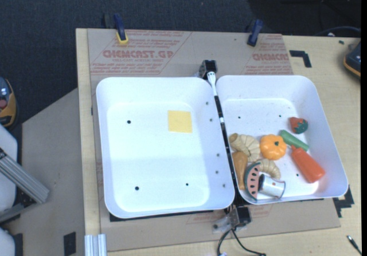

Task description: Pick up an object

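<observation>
Nearest us, a metal cup [269,187] lies tipped at the right bin's [327,134] front edge, touching a watermelon slice [252,177]. We see a carrot [307,164], small pumpkin [272,146] and perhaps a croissant [245,144] crowded there. The left bin [114,152] holds one yellow square [179,121]. We cannot tell the tool's state.

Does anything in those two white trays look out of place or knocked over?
Nothing looks damaged or spilled. The load is lopsided: the left bin holds just a flat yellow square, while the toy foods, such as the carrot and small pumpkin, crowd the right bin. A metal cup there lies on its side.
</observation>
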Available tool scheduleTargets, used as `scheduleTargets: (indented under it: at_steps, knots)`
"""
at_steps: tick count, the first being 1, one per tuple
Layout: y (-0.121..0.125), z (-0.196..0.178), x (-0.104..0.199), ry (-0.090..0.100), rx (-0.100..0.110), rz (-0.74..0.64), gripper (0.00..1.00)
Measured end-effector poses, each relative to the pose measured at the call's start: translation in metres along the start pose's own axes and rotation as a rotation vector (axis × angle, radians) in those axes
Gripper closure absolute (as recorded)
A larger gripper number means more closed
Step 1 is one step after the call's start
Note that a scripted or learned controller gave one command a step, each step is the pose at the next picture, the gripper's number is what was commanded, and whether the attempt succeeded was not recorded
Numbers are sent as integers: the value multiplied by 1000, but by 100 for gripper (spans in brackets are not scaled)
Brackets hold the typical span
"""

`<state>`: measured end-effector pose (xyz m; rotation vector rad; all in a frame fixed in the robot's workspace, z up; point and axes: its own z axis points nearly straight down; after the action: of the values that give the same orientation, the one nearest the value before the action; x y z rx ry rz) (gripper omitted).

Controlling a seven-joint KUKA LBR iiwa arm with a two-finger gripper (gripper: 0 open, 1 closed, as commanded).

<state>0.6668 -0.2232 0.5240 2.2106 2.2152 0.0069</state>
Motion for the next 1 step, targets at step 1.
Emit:
scheduleTargets:
  at_steps: [1]
  knots:
    - [-55, -14, -1, 5, 11, 4, 100]
